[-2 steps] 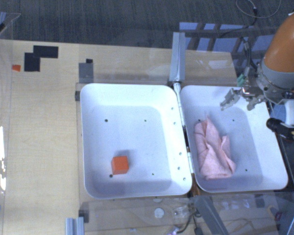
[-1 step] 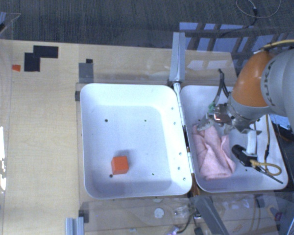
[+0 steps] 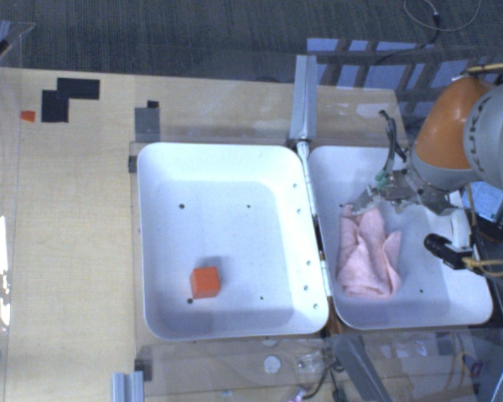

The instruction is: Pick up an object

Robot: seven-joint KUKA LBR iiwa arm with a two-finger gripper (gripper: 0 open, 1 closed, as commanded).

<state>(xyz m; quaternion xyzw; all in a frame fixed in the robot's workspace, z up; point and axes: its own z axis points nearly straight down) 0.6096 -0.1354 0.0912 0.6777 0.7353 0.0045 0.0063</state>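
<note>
A crumpled pink cloth [image 3: 367, 256] lies in the right bin [image 3: 453, 304], towards its left side. My gripper [image 3: 384, 196] hangs over the back part of that bin, just above the cloth's upper end. Its fingers look spread and open, with nothing visibly between them. In the left bin [image 3: 235, 170] a small orange cube [image 3: 205, 282] sits near the front left corner, far from the gripper.
A metal divider [image 3: 303, 99] runs back from the seam between the two bins. Black blocks [image 3: 67, 97] and a small orange marker [image 3: 28, 116] lie on the wooden bench at the far left. The arm's orange band [image 3: 453, 132] stands over the right bin's back right corner.
</note>
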